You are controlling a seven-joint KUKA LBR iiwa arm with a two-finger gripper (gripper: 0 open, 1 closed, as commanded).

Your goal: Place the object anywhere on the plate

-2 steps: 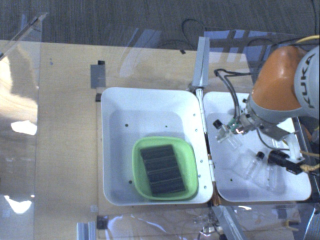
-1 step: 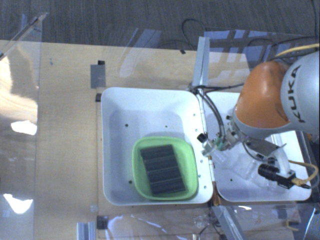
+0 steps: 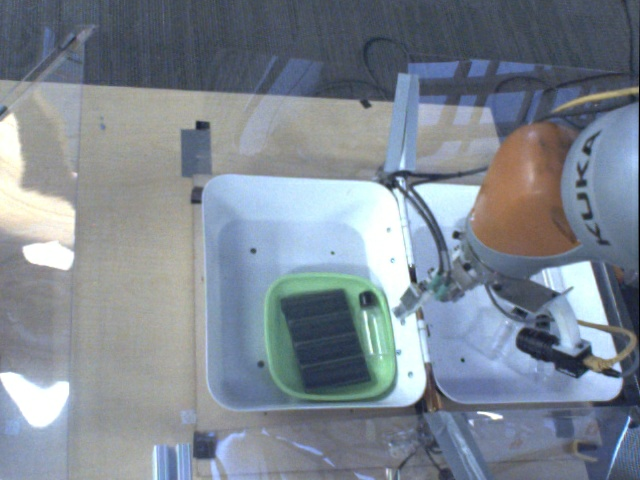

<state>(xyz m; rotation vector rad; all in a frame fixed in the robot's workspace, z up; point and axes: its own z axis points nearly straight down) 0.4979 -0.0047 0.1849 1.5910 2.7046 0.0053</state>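
Nearest to us, the left bin (image 3: 215, 298) held a green plate (image 3: 275, 338) set against its near right corner, and on that plate a dark ridged block (image 3: 325, 340) lay flat, slanted a little, well inside the rim. A small black piece (image 3: 368, 298) sat at the plate's far right edge, just beside the block; we could not tell whether the two were joined. The end effector (image 3: 412, 301) hung over the seam where the two bins met, near the plate's right edge but apart from the block, and we saw nothing in its grasp; how wide it stood we could not tell. The right bin (image 3: 470, 378) showed bare white floor along its near side, while the arm (image 3: 525, 198) covered most of the rest. Inside the left bin, open room lay to the left of the plate and beyond it. Farther off, the counter (image 3: 120, 298) carried a small grey block (image 3: 197, 150) and a grey upright post (image 3: 402, 128), and dark carpet (image 3: 250, 18) lay past its far edge.
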